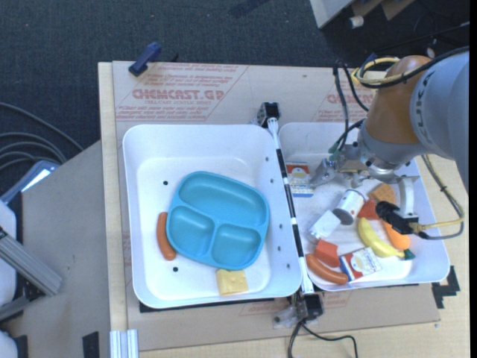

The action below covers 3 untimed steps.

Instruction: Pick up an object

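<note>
My gripper (332, 168) hangs low over the back of the right bin (428, 271), under the grey arm with its orange band (391, 110). Just left of it lies a small red-and-white carton (298, 178). In front of it lie a white cylinder (349, 202), a white box (326, 224), a yellow banana (378, 239), an orange piece (399, 239), a red sausage (326, 268) and a small packet (363, 263). I see nothing lifted off the bin floor.
The left bin (141, 200) holds a blue divided plate (216, 221), an orange sausage (165, 236) and a yellow cheese block (232, 282). A black clip rail (283, 185) separates the bins. Cables (436, 226) trail along the right bin's right side.
</note>
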### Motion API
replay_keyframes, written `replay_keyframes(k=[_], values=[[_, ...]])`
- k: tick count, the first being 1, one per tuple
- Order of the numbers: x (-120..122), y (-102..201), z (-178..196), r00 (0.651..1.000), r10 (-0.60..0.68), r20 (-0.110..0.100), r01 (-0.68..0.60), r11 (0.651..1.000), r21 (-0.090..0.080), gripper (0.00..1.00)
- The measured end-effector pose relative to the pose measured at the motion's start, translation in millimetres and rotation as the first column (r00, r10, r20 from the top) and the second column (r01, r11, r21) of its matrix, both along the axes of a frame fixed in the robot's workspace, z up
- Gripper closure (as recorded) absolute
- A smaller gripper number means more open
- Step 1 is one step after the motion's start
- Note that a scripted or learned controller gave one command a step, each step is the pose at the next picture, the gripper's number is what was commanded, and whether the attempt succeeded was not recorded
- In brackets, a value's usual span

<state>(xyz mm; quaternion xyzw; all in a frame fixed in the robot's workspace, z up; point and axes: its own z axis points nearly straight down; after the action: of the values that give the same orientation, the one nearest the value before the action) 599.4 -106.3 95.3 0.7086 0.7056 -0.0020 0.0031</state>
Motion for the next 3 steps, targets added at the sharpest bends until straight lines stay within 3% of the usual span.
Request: replay_keyframes(k=[1,2,3], values=[[41.3,-35.5,-10.6,1.0,0.004,-0.001,-0.004,1.0,0.006,0.0],[42.0,-35.0,-0.3,1.0,0.004,0.001,-0.004,1.0,0.006,1.0],[41.9,-35.0,-0.4,1.0,0.004,0.001,-0.004,1.0,0.006,0.0]])
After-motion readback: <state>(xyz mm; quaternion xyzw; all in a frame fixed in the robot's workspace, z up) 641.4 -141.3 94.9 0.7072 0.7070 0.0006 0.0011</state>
